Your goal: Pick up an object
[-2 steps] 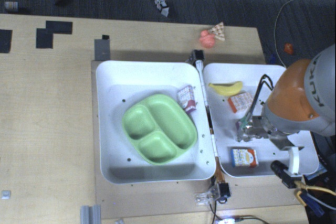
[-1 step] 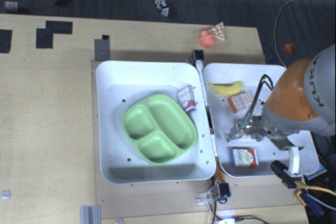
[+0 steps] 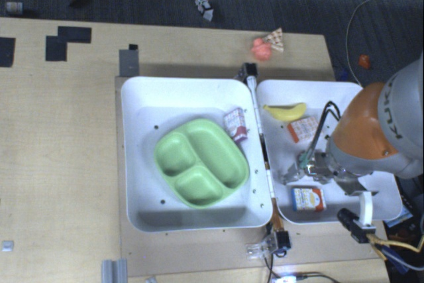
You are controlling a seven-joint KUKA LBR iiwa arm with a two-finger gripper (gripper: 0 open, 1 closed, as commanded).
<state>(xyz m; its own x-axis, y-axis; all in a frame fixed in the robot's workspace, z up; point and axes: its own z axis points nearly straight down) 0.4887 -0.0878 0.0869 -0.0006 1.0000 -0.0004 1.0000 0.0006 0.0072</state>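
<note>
Hovering low in the right bin (image 3: 278, 142), hand (image 3: 296, 170) beside a small carton (image 3: 308, 199)

Arm (image 3: 397, 109) was grey with "KUKA" lettering, fat orange band (image 3: 361, 126) above the wrist, black cable (image 3: 323, 121) looped alongside it.

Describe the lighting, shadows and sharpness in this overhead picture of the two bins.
Camera view: even, soft light; the left bin is shaded along its near wall; the green tray is fairly sharp; the gripper is blurry and hard to read.
</note>
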